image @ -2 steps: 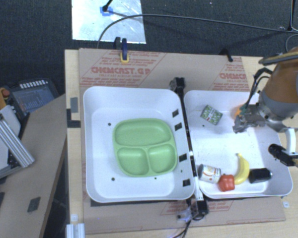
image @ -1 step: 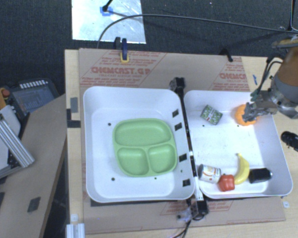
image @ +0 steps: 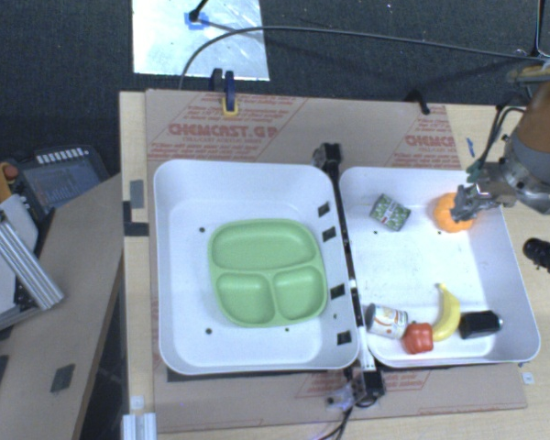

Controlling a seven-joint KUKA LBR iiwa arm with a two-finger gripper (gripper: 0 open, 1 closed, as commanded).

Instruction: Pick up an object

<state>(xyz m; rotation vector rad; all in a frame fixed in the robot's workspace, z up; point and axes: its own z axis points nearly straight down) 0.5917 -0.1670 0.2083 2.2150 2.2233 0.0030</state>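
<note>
The right bin [image: 495,273] holds an orange ball-like fruit [image: 445,216] at its far right, a small green-and-white packet [image: 390,212], a banana [image: 447,312], a red pepper-like toy [image: 419,338], a small can lying on its side [image: 386,319] and a black block [image: 479,323]. My gripper [image: 465,205] hangs at the orange fruit's right side, overlapping it in the view. The arm comes in from the right edge.
The left bin [image: 179,246] carries a green divided plate [image: 262,271]. A black divider with clips [image: 337,246] runs between the bins. Cardboard lies under both bins, with cables and a clamp at the back.
</note>
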